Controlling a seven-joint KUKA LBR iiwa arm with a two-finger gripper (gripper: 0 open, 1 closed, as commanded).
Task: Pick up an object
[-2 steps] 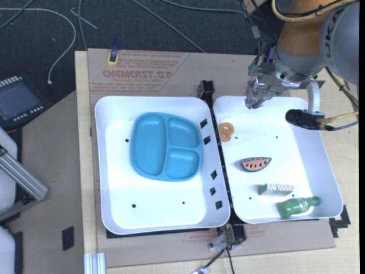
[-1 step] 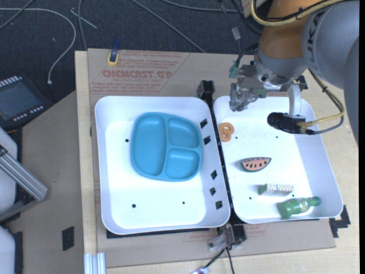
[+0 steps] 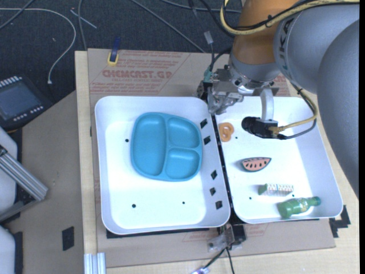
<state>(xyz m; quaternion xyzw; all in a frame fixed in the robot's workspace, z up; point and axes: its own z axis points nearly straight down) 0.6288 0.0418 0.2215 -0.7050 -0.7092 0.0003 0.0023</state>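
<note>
The grey arm [image 3: 322, 47] (orange-banded wrist [image 3: 258, 39]) reaches in from the right, end effector [image 3: 219, 103] downward.

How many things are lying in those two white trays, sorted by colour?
Blue: 1, the divided plate
Orange: 1, the pretzel-shaped piece
Pink-red: 1, the watermelon slice
Green: 1, the bottle
White with a green end: 1, the ridged piece
Total: 5
</note>
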